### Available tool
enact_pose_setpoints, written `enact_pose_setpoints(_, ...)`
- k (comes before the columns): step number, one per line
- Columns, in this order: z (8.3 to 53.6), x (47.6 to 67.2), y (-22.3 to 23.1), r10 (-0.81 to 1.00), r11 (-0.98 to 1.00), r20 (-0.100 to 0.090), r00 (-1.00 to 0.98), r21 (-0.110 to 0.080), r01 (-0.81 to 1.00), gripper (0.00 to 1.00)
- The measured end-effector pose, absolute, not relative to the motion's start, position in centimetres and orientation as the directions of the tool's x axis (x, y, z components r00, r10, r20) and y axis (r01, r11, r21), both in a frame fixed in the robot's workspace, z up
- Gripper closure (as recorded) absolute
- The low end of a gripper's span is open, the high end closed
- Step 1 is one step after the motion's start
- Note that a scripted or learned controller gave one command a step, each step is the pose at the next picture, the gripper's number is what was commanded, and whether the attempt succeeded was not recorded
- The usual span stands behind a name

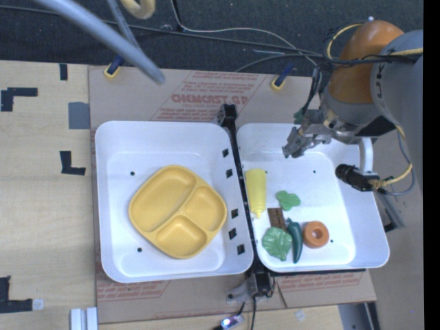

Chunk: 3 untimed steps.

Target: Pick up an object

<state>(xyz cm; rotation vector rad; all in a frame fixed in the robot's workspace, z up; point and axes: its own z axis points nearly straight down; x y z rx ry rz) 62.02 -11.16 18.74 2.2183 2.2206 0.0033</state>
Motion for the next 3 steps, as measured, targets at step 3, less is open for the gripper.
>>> enact_pose_setpoints(3,26.0,61.8,-5.6,1.000,0.005,0.000,-0.005,-0.002,1.000,1.00)
